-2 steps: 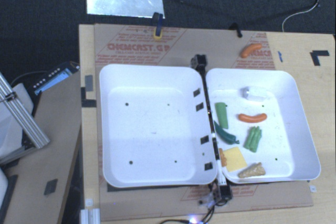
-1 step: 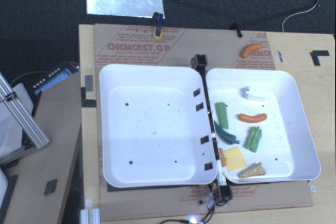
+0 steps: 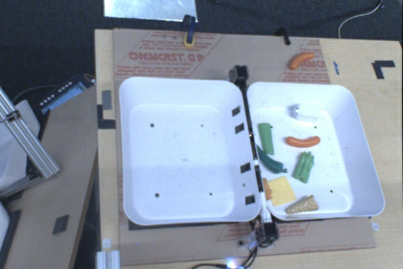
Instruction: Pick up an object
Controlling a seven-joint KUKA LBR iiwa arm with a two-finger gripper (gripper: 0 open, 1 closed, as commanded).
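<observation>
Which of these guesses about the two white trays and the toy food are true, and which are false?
1. All the toy food in the trays lies in the right tray. True.
2. An orange sausage lies in the right tray. True.
3. The yellow cheese slice sits in the left tray. False: it lies in the right tray, near the divider.
4. A second sausage lies outside the trays, on the board behind them. True.
5. The green pieces are stacked on the cheese. False: they lie apart from it.
</observation>
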